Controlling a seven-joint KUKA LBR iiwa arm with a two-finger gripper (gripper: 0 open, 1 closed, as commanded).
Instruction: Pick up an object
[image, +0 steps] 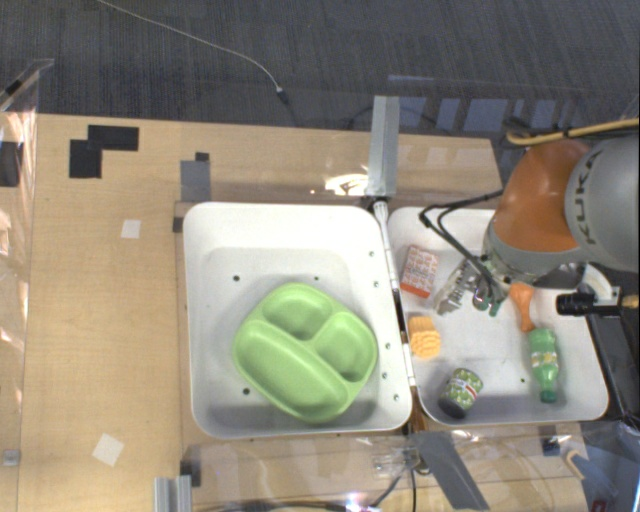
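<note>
Above the right bin (596, 400), the metal gripper (470, 292) hangs, grip state unclear.

Both my bins (215, 240) are plain white. Lime green divided plate (305, 350), green bottle (543, 365), orange carrot (523, 306), yellow-orange waffle thing (425, 340), red-and-white packet (420, 271), green-labelled can (462, 388).

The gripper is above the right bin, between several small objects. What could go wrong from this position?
1. The gripper hangs between the red and white packet and the orange carrot-like piece, over bare bin floor; going straight down, it may catch nothing.
2. The objects lie close together, so it could knock one aside.
3. The green bottle and the round can look rounded and may roll away if touched.
</note>
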